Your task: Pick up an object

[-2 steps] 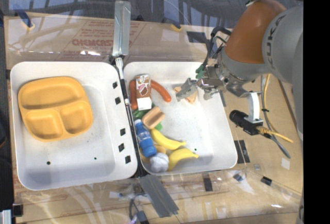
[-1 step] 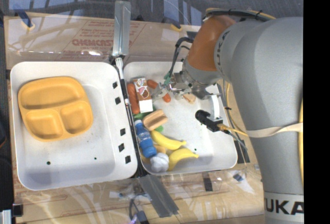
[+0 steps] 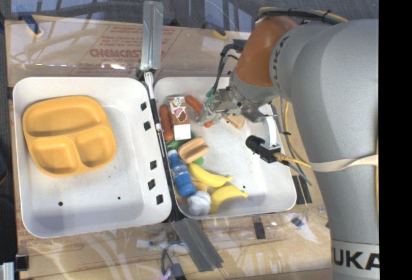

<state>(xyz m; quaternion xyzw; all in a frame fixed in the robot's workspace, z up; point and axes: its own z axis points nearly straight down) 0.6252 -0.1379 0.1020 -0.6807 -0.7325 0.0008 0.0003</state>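
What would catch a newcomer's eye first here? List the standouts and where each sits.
The big grey arm with its orange band dominates the right side, reaching over the right bin. Next is the yellow divided tray, alone in the left bin. Then the toy food heaped along the right bin's left wall, the bananas brightest.

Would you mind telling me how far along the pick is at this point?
Done: the arm has reached into the right bin. In hand: the hand sits low near the far wall, beside the small carton; no object visibly lifted. Left: grasp and raise something; hot dog and bananas lie untouched.
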